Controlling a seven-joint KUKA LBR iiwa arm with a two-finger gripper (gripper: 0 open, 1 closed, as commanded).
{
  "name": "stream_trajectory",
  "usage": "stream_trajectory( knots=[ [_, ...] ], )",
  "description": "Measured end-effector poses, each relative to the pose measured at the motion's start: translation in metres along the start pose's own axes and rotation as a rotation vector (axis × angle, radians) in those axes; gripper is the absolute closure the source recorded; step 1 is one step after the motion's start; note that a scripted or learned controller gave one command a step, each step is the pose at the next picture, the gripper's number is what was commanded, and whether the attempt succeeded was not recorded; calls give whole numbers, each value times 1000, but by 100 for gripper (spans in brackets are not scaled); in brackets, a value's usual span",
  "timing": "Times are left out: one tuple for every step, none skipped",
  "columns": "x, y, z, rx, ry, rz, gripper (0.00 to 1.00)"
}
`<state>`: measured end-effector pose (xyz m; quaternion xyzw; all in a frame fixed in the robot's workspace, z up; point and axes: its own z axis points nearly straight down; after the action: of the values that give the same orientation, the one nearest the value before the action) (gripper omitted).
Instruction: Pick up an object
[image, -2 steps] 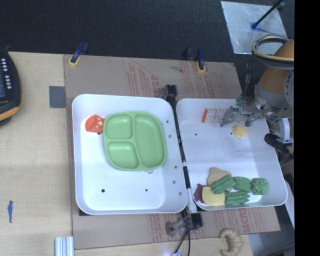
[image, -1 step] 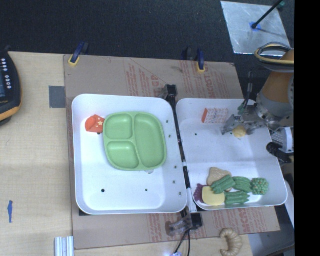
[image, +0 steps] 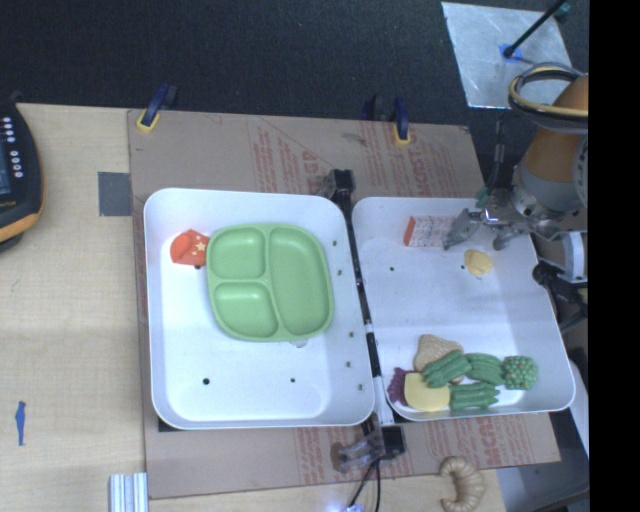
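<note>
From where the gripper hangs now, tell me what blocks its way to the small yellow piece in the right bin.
Nothing visible does. The gripper sits at the right bin's upper right, and the small yellow piece lies just below it on bare white floor. The red-and-white packet lies to the left, off that path.

Faint red printing runs across the brown cardboard sheet (image: 300, 135) under the bins, too blurred to read.
</note>
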<state>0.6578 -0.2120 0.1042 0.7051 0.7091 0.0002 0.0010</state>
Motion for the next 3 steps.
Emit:
stream_trajectory(
  knots=[
    [-1,-1,-10,3,-1,-3,100],
    [46,-1,13,7,2,-3,100],
    [100,-1,12,7,2,-3,100]
  ],
)
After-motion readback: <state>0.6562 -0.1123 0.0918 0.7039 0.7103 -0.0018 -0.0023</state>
